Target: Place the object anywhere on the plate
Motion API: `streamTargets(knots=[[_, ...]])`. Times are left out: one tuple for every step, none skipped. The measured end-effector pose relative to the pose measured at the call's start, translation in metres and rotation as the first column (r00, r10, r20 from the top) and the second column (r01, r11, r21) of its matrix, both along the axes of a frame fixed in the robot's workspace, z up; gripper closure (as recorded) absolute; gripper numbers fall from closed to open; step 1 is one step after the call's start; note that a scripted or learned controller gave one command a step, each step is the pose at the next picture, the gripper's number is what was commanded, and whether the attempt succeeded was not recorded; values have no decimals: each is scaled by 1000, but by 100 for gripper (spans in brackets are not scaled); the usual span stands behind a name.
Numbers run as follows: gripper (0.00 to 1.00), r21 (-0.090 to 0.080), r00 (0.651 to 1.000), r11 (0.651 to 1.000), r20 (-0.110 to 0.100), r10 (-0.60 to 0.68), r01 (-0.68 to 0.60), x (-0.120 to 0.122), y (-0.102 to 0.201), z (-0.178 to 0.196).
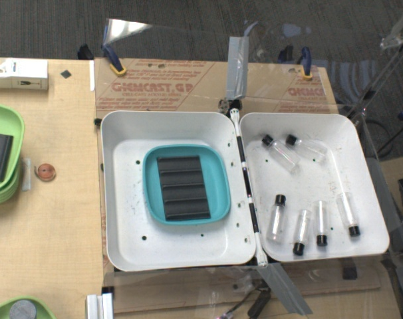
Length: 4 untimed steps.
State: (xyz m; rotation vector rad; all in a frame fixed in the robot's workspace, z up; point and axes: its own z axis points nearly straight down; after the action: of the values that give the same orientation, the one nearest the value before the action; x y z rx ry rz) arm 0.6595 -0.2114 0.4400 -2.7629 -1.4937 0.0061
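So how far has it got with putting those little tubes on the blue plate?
Nothing looks done yet. The teal plate in the left bin carries just a dark ribbed insert. Nothing is in hand. All six black-capped clear vials lie in the right bin, so picking and placing one remains.

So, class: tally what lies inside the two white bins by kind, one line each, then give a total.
Clear vials with black caps: 6 (for example)
Teal plate: 1
Black ridged block on the plate: 1
Total: 8
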Motion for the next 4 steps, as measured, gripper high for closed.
streamTargets(knots=[[0,0,990,990,1,-144,144,0,-3,0],[0,0,989,989,0,-145,145,0,-3,0],[0,0,989,989,0,-146,146,0,-3,0],[0,0,989,989,0,-146,146,0,-3,0]])
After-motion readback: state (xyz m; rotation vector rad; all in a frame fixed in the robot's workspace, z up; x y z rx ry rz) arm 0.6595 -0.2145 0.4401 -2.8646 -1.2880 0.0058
